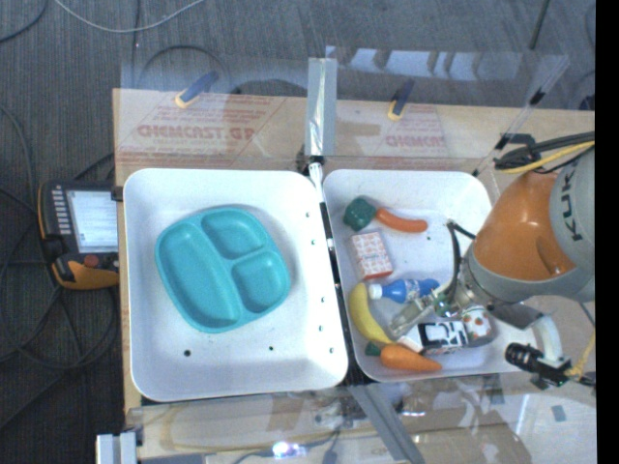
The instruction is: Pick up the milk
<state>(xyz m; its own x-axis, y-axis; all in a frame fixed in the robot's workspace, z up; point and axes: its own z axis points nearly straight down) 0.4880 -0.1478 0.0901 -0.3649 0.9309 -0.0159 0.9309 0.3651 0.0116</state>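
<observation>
The small black-and-white milk carton with a cow pattern (453, 333) is seen lying on its side in the right shallow white bin (406, 187), near the bin's near right corner. Its long axis seems to run roughly along the near edge of the bin. The tool (435, 305) of the grey and orange arm is placed just above and slightly to the left of the carton, over the gap between the carton and a small white bottle with a blue cap (406, 289). It cannot be told whether the tool is spread or pressed together, because its metal parts are blurred and mixed with the things under it; nothing is seen clearly held in it.

A yellow banana (366, 315) and an orange carrot (411, 359) lie close to the carton on its left side, so a descent should be aimed a little toward the near right corner. The right end of the carton is partly covered by the arm's wrist, and whether the tool touches the carton cannot be decided.
</observation>
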